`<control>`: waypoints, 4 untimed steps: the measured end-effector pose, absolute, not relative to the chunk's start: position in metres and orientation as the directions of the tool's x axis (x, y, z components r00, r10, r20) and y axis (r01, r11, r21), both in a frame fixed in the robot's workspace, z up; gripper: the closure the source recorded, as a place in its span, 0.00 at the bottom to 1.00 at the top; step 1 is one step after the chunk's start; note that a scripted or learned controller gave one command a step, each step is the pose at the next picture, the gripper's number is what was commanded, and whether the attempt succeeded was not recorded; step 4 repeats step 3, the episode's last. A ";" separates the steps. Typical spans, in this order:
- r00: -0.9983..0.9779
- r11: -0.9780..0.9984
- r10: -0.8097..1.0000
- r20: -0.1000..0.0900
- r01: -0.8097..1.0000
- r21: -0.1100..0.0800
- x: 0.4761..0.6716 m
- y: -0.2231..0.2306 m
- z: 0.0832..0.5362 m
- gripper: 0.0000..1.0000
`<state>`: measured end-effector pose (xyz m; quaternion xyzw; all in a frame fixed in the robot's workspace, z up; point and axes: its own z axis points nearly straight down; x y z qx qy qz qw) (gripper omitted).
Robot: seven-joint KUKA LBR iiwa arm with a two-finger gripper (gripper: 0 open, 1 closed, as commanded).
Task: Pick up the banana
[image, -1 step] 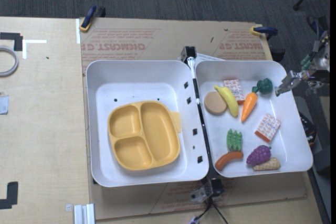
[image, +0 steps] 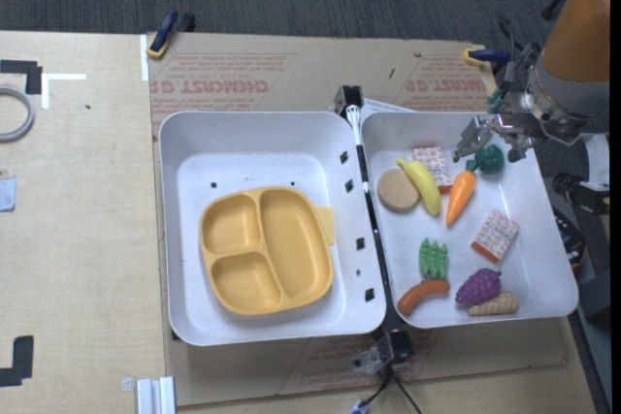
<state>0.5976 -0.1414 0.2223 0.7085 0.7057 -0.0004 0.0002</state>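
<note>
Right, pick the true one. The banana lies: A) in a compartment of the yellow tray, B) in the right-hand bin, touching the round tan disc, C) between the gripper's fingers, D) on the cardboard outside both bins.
B: the banana lies in the right-hand bin, its side against the round tan disc, with the gripper up near the bin's far edge, apart from it.

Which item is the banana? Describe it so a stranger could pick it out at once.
Start at the right-hand shallow white bin, the one holding the toy food. Near its upper left lies the curved yellow plastic banana, wedged between a round tan disc like a biscuit and a pointed orange carrot. It is the one yellow, crescent-shaped piece in that bin.
</note>
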 end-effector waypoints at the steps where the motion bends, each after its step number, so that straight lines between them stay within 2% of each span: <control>1: -0.166 0.166 0.986 -0.003 0.986 0.008 0.629 -0.095 0.097 0.00; 2: -0.164 0.164 0.987 -0.006 0.986 0.013 0.630 -0.096 0.108 1.00; 3: -0.103 0.103 0.995 -0.001 0.995 0.000 0.598 -0.063 0.192 1.00; 4: -0.103 0.103 0.995 -0.001 0.995 0.000 0.598 -0.063 0.192 1.00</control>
